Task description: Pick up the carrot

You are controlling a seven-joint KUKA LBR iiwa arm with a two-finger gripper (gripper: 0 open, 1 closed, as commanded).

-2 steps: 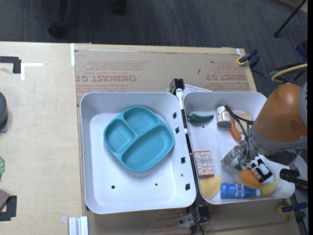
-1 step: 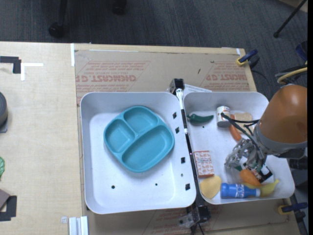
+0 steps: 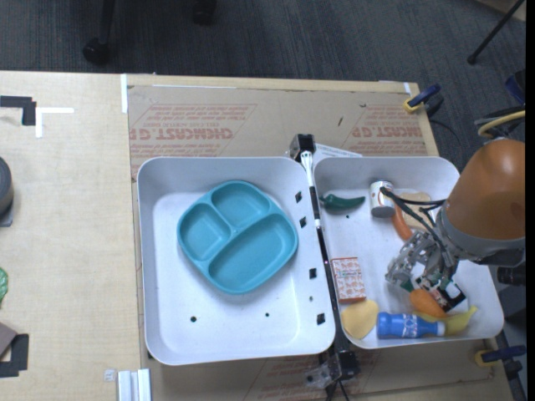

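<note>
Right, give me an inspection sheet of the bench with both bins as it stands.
Surface: cardboard sheet under two white bins on a wooden bench.
Job's things: carrot lies in the right bin, near its back, beside a small can.
Clutter: left bin holds a blue divided plate; right bin also holds a green pepper, red box, blue bottle, yellow piece.
Grippers: gripper low in the right bin, past the carrot; grip state unclear.
Cables: wires along the gripper.
Surroundings: dark carpet, chair base.
</note>
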